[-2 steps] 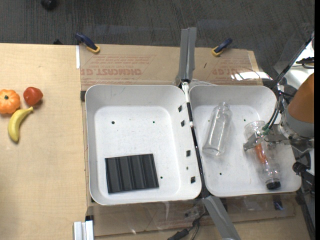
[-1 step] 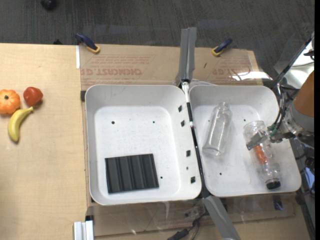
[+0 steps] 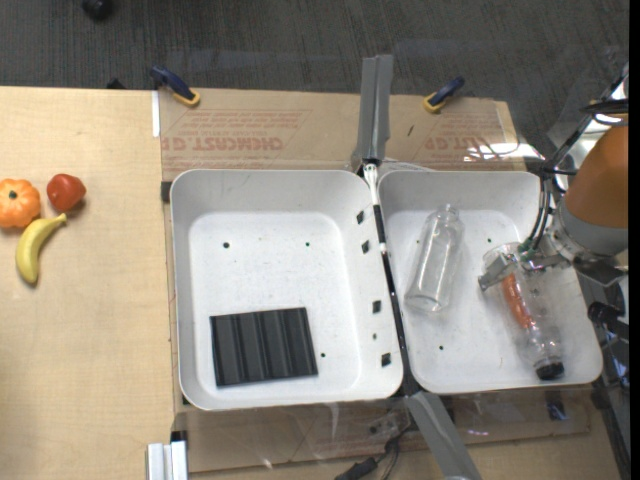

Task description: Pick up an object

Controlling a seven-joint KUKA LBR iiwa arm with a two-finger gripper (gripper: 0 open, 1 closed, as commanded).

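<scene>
In the right bin (image 3: 480,368) lie two clear plastic bottles. One empty bottle (image 3: 435,258) lies near the bin's left side, neck toward the back. A second bottle (image 3: 528,320), with an orange insert and a black cap at its front end, lies along the right side. My gripper (image 3: 503,266) is low in the right bin, at the back end of this second bottle and touching or just above it. The arm's orange band (image 3: 605,183) shows at the right edge. A dark ribbed block (image 3: 263,345) rests in the front of the left bin (image 3: 270,208).
A banana (image 3: 35,248), a tomato (image 3: 65,192) and an orange fruit (image 3: 17,204) lie on the wooden table to the left. Cardboard (image 3: 260,133) behind the bins is held by two clamps. A grey divider (image 3: 375,108) runs between the bins.
</scene>
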